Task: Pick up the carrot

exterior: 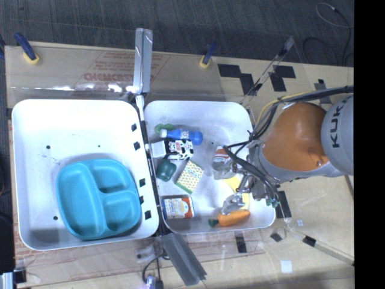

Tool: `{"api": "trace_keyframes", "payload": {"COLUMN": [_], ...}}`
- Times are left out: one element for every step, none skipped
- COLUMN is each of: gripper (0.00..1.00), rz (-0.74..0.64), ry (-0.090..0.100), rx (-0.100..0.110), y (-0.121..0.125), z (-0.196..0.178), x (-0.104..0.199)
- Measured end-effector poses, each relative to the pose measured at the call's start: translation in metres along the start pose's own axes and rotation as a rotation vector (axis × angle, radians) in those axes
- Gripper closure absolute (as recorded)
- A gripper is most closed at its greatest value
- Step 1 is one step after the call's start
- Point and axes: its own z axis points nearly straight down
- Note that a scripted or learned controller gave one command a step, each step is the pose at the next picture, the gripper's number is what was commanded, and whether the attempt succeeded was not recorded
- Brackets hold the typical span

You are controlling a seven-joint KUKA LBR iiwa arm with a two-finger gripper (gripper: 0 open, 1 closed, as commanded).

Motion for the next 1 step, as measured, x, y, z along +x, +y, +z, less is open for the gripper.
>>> {"api": "trace_keyframes", "payload": {"gripper": [0.00], "rz": [-0.095], "ry": [0.020], "rx": [-0.003], "y": [0.0293], "z": [0.0186], "x": [-0.0852]}}
